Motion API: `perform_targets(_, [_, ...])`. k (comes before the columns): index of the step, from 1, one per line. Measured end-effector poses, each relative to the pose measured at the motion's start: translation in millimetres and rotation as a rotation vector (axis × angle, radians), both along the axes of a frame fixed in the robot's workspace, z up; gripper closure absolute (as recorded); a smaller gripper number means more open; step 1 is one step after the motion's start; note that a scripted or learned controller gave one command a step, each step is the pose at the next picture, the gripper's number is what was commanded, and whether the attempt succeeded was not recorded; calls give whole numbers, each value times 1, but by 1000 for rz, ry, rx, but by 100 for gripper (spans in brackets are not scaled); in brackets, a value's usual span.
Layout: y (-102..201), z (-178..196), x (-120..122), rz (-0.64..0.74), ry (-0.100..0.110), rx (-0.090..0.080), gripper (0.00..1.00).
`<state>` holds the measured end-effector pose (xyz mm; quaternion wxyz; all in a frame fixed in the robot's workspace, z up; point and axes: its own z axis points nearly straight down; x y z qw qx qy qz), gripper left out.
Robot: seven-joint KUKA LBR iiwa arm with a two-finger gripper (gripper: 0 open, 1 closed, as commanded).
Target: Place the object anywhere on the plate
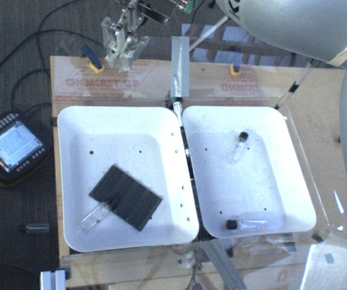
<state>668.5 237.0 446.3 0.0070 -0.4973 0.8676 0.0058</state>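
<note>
Camera view, wood bench (318, 132), 2 white bins (77, 162)

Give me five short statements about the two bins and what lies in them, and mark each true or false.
1. The dark plate lies in the left bin. True.
2. Two vials with black caps lie in the right bin. True: one vial in the upper part, another by the near wall.
3. The clear vial in the left bin sits apart from the plate. False: it touches the plate's lower left edge.
4. The plate is round and white. False: it is dark and rectangular.
5. The gripper hangs over the right bin. False: it is beyond the left bin's far edge.
</note>
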Motion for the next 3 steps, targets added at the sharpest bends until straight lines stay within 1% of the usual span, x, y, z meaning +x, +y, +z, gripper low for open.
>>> perform_targets(3, [4, 32, 1, -2, -8, 29, 100])
